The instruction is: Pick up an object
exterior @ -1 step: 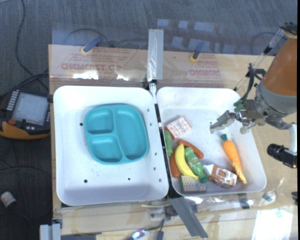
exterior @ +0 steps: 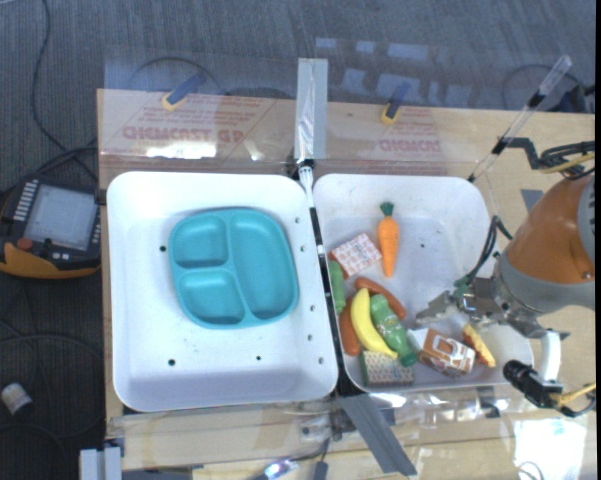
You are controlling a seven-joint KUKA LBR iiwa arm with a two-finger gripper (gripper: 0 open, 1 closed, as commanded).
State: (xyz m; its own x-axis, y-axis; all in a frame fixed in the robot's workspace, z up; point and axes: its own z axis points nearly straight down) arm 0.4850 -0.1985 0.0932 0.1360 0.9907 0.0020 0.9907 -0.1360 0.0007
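Two bins: left bin holds plate; right bin, carrot, banana

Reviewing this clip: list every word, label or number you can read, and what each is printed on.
None can be read for certain.
Red lettering on the clear sheet behind the bins: mirrored and blurred, unreadable.
Red-and-white packet in the right bin: print too small.
Orange-and-white carton: print too small.
Handheld screen on the floor: blurred.
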